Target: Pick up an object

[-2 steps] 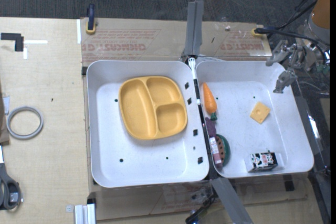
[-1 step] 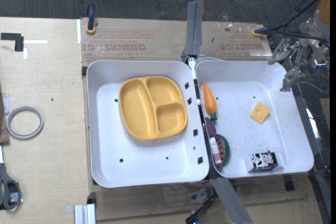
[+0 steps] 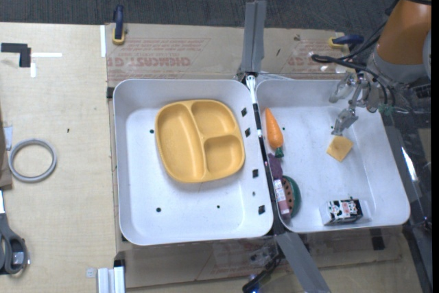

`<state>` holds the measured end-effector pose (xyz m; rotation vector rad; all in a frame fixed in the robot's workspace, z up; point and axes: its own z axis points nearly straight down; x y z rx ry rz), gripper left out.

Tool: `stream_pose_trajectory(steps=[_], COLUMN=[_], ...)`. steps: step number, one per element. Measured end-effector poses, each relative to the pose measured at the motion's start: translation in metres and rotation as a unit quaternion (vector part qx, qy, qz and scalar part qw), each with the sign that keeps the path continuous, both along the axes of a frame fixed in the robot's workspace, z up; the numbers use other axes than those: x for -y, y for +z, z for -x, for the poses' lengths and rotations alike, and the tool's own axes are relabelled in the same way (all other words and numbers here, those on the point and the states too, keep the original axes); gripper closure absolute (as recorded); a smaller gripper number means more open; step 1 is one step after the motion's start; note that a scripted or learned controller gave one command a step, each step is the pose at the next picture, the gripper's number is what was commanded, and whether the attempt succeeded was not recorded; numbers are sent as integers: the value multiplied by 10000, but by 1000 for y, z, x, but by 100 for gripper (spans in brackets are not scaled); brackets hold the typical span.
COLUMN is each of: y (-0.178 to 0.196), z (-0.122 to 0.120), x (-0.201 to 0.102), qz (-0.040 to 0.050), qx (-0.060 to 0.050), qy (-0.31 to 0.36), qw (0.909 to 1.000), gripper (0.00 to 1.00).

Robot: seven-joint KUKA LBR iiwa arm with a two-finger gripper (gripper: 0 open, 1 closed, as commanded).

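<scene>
Pale wooden bench (image 3: 55, 92) carries two shallow white bins side by side. Left white bin (image 3: 130, 168) holds yellow three-compartment plastic plate (image 3: 200, 141), near centre. Right white bin (image 3: 384, 175) holds tan foam cube (image 3: 339, 148), centre toward 1 o'clock; orange plastic carrot (image 3: 274, 129) along 9 o'clock wall; dark purple bar (image 3: 278, 182) below carrot; green-and-red round toy (image 3: 291, 194) at 7 o'clock; small black-and-white box (image 3: 343, 211) at 5 o'clock. Two-finger gripper (image 3: 345, 117) hangs just above cube, toward 12 o'clock, nothing visibly between fingers; finger spacing unclear. Grey tape roll (image 3: 31, 160) lies on bench at 9 o'clock.
</scene>
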<state>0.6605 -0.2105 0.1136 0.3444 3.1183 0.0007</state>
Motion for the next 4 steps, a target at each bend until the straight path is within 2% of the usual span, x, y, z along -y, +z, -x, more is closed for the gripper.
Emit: stream_pose_trajectory(steps=[1, 2, 3, 4], y=[-21, -10, -11, -11], z=[49, 46, 47, 47], x=[12, 12, 12, 12], qz=[-2, 5, 5, 5], qx=[-10, 23, 16, 16], qy=[-2372, -2356, -2356, -2356], qw=[9715, 9719, 9719, 9719], gripper=[0, 100, 0, 0])
